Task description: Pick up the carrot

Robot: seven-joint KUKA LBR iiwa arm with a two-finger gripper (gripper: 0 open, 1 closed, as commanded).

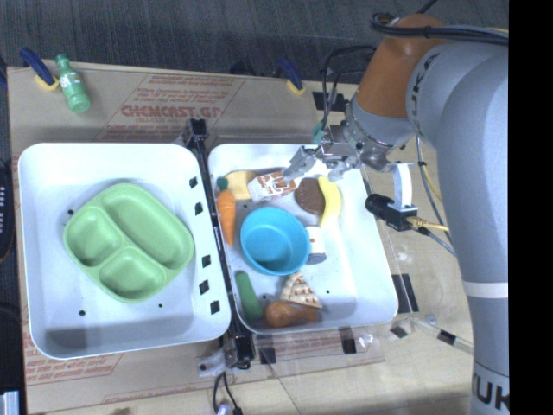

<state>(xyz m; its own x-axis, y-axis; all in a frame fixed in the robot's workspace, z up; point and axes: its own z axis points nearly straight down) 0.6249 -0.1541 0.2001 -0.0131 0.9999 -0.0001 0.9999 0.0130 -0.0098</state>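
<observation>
Grey arm [467,145] bent over right bin [367,258], end effector [318,164] low.

Red print on the brown cardboard sheet [173,102] behind the bins reads roughly "CHEMCAST GP"; the smaller lines there and along its front edge are too blurred to read.

A long orange carrot [226,215] lies beside a round sky-blue plastic bowl [273,239]. The curved banana [330,199] is yellow, the three-part plastic plate [129,239] pale green, both shallow bins [34,232] white, and the small bottle [73,86] green.
</observation>
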